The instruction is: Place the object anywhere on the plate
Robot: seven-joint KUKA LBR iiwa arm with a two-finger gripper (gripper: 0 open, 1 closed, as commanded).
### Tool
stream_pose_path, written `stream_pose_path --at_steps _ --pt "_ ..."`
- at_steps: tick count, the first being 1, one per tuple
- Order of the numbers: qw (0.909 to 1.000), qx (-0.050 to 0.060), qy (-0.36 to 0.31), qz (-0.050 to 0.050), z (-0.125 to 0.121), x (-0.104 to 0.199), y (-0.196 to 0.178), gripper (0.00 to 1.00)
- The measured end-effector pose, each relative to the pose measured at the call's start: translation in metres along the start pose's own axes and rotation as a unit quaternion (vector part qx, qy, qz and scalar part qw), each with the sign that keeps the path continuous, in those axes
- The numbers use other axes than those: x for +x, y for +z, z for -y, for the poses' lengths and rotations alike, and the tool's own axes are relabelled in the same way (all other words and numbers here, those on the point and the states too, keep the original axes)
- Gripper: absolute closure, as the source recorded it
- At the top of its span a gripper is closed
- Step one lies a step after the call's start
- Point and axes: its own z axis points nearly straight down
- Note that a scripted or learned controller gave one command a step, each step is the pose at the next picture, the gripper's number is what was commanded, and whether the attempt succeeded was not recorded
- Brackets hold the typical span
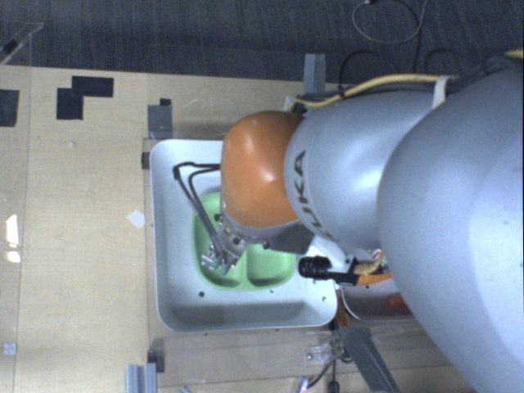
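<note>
Pincer (218, 258) of mine hangs low over the green plate (270, 268) in the left bin (176, 244); from above I cannot tell its state, nor whether it carries the object. My arm (344, 195) covers much of the plate. I judge that plate stiff, smooth and slippery, so anything should be set down flat.

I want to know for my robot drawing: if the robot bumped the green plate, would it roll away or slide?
Probably slide, not roll: the green plate looks flat and has divided sections with rounded corners. It seems light plastic, so a nudge from the end effector might scoot it. The white bin wall would likely stop it.
</note>
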Motion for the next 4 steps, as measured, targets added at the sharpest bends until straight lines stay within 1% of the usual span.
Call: stream_pose_path --at_steps 1,2,3,4 --pt "0.9965 -0.006 -0.083 0.005 -0.011 0.007 0.041 1.0" --pt "0.9987 -0.01 -0.049 0.007 0.021 -0.016 0.07 1.0" --pt "0.9947 -0.001 -0.103 0.0 -0.005 0.009 -0.032 1.0" --pt "0.9879 0.0 -0.155 0.0 -0.01 0.009 -0.052 1.0"
